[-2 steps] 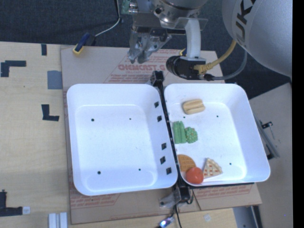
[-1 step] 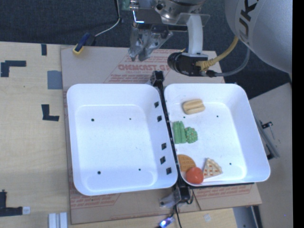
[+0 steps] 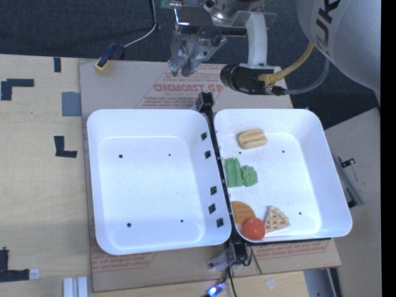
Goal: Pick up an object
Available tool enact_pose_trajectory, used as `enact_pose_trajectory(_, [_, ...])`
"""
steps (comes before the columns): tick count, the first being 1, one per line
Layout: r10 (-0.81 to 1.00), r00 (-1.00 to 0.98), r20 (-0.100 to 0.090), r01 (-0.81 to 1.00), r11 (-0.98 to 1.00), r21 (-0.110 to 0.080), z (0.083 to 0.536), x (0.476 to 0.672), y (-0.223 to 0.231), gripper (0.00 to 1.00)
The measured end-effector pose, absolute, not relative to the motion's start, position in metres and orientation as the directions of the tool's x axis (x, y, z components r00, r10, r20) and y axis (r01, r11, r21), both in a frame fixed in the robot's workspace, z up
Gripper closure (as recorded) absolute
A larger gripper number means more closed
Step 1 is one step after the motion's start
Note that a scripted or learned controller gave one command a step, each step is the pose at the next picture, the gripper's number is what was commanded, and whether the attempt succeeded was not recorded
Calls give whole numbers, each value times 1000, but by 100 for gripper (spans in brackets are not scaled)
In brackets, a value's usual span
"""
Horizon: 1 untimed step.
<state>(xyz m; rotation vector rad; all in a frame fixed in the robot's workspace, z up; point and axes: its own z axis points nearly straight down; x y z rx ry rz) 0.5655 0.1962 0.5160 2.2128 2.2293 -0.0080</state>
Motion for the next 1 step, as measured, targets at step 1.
enact_pose_trajectory(1, [1000,-8,-5,1000,8,-4,526,566,197,100])
